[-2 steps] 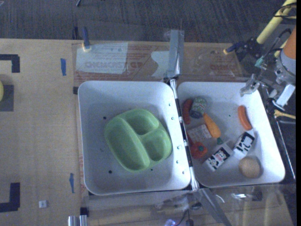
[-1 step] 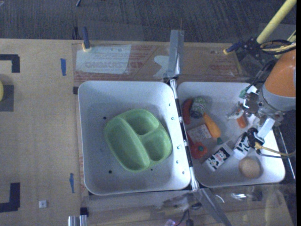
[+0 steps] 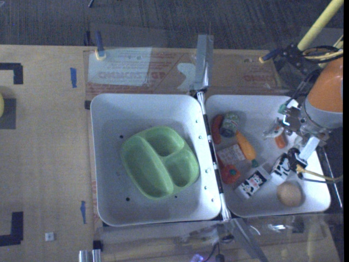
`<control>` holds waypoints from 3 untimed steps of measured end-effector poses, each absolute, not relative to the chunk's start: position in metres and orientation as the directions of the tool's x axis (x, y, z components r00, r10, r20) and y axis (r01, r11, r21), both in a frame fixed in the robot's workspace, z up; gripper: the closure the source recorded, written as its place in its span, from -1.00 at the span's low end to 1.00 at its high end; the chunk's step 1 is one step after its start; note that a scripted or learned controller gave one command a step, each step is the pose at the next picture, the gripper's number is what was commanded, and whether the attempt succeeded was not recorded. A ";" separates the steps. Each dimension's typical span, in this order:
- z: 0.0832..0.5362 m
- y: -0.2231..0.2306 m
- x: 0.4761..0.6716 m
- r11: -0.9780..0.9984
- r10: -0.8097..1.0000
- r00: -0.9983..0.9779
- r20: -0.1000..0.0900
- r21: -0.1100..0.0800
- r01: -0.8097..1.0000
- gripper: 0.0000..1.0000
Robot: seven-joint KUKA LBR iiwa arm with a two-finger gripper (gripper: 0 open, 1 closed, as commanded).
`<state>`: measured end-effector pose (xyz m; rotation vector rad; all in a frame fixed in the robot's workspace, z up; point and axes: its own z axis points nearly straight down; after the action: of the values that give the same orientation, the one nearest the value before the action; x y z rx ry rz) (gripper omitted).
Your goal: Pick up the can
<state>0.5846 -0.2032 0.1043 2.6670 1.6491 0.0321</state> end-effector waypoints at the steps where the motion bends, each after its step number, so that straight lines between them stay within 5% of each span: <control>1: 0.151 -0.202 0.663 -0.622 0.783 0.622 0.000 0.002 0.783 -1.00; 2: 0.218 -0.200 0.619 -0.732 0.682 0.732 -0.001 -0.002 0.682 -1.00; 3: 0.155 -0.216 0.568 -0.791 0.611 0.791 -0.001 -0.003 0.611 -1.00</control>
<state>0.5681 -0.2156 0.1548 2.9755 1.0157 -0.0037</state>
